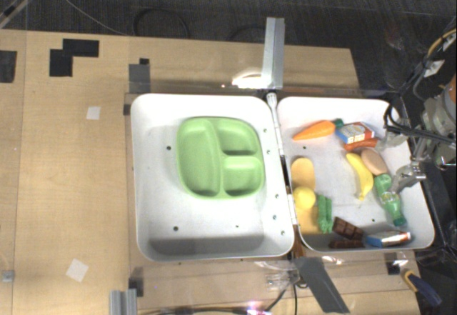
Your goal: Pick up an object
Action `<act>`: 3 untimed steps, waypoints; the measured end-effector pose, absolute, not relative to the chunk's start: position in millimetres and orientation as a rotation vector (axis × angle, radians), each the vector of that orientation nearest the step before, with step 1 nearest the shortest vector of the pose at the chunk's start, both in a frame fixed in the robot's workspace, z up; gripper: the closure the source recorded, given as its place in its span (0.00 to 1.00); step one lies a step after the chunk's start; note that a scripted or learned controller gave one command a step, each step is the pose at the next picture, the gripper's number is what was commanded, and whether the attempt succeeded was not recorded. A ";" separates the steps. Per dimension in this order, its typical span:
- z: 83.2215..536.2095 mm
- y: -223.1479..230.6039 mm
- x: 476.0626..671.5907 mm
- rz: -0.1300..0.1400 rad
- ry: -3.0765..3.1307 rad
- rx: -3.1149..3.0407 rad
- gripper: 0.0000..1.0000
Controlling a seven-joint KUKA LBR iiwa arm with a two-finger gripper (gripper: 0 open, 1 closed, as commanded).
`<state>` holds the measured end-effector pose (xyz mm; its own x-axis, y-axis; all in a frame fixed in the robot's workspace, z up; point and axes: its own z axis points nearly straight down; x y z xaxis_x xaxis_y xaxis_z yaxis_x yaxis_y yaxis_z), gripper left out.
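Honestly can't read a thing here. The small carton [355, 134] in the upper part of the right bin [428, 235] has blue and orange print on it, but it's way too small and blurry to make out any words. The black squares [71, 55] on the bench at upper left are just shapes, no lettering.

green tray [218, 156] in left bin [153, 185]; toy food fills right bin [428, 224].
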<state>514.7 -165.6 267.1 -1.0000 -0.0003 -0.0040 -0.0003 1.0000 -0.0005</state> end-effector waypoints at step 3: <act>90.5 -92.9 549.4 -0.006 3.100 -0.357 0.00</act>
